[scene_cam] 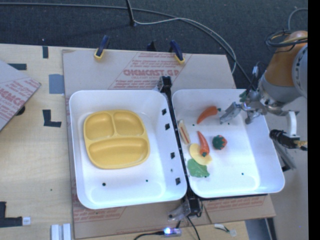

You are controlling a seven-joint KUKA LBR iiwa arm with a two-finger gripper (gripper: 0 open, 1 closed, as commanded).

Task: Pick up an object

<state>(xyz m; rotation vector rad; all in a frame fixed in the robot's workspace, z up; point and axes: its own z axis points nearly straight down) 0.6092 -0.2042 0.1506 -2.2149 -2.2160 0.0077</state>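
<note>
We cannot tell the end effector [235, 113] state; it hovers at the right bin's [260, 181] 1 o'clock, nothing visibly gripped. The nearest candidate, an orange carrot [207, 114], lies at its 9 o'clock, reachable with little travel.

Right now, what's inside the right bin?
Right bin holds an orange carrot, a hot dog, a red pepper overlapping a yellow piece, a green leaf and a green-red ball. Anything beneath them is hidden.
</note>
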